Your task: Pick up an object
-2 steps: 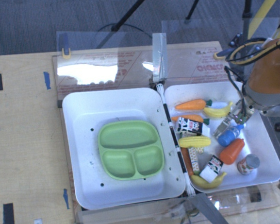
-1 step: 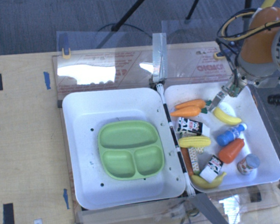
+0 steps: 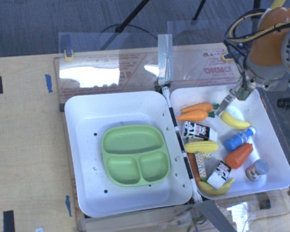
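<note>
The right white bin [image 3: 275, 142] holds a loose pile. Two orange carrots [image 3: 197, 112] lie at its far side, and a yellow banana [image 3: 235, 121] lies to their right. Nearer the front are a black-and-white carton [image 3: 195, 130], a corn cob [image 3: 201, 146], a blue bottle [image 3: 237, 140], an orange bottle [image 3: 238, 155], a small can [image 3: 257, 170], a second banana [image 3: 214, 187] and a second small carton [image 3: 220, 173]. My gripper [image 3: 225, 104] hangs over the far part of this bin, between the carrots' green tips and the banana's upper end. Nothing visibly sits in it.
The left white bin [image 3: 79, 118] holds a green divided plate [image 3: 135, 154]. A clear plastic wall [image 3: 165, 60] stands behind both bins. The grey arm with its orange band [image 3: 267, 41] reaches in from the upper right. The bench [image 3: 22, 149] lies to the left.
</note>
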You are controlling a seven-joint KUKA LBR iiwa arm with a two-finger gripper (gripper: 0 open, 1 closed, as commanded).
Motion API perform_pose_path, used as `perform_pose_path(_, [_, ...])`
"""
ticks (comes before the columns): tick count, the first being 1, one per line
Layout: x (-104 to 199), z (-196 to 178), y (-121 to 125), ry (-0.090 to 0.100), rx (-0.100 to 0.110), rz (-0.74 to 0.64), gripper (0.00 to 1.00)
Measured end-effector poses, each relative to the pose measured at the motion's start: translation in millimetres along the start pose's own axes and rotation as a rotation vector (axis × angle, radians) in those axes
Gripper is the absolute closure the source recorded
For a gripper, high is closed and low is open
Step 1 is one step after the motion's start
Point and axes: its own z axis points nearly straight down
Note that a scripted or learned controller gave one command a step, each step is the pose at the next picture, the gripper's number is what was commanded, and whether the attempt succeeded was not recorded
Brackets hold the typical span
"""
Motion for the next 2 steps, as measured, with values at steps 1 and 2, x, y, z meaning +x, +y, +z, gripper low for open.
perform_pose_path(1, [24.8,33.2,-14.9,0.008,-0.001,-0.018,0.00])
perform_pose_path(2, [22.9,20.8,-13.7,0.002,-0.008,-0.015,1.00])
